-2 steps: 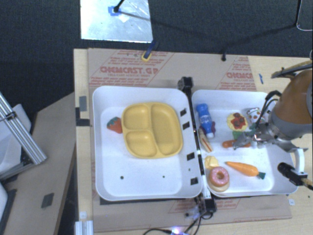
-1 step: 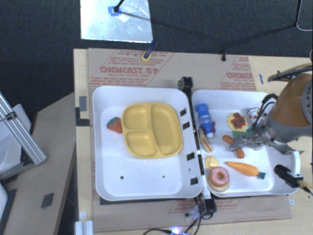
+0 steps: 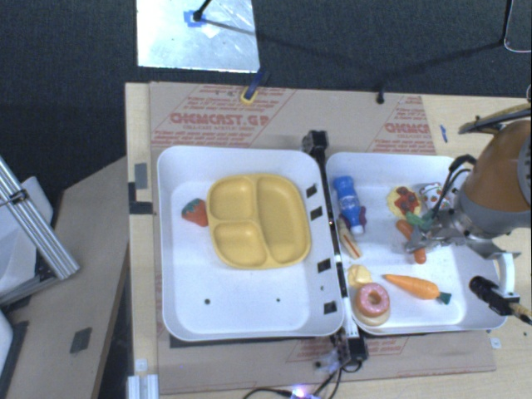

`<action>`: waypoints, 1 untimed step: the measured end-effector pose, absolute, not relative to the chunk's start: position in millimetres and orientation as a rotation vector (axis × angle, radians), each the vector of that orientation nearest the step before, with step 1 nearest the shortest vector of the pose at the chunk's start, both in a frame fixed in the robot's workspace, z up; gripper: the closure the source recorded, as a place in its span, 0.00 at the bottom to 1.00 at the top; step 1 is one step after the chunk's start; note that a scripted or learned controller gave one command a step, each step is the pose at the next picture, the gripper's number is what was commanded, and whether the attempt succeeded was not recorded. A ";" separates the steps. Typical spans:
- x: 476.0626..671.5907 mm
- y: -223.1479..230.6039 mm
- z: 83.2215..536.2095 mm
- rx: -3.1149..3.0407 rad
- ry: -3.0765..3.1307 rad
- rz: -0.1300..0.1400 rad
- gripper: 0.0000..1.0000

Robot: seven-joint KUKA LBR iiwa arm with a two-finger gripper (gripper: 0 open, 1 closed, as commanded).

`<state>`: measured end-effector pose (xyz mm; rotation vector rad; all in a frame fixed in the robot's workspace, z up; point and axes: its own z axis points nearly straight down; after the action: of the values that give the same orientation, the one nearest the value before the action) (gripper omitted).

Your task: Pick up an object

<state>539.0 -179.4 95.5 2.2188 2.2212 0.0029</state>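
While the grey arm with its orange band (image 3: 497,173) reaches in from the right, its two-finger gripper (image 3: 418,238) sits low in the right-hand shallow white bin (image 3: 465,316), among small toy pieces. Whether its jaws are open or closed on anything cannot be told. A small red-orange toy piece (image 3: 420,256) lies at the fingertips. Nearby in this bin: 1 orange plastic carrot (image 3: 411,286), 1 pink-frosted toy doughnut (image 3: 372,301), 1 blue-and-white toy bottle (image 3: 348,204). The left-hand white bin (image 3: 179,306) bears 1 yellow 3-compartment plastic plate (image 3: 218,199), with a red toy strawberry (image 3: 195,212) just beside it.
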 end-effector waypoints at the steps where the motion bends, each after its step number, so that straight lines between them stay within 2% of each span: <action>1: 539.7 -182.1 159.4 2.214 2.221 0.005 1.00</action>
<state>539.7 -182.1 159.4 2.2135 2.2212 0.0045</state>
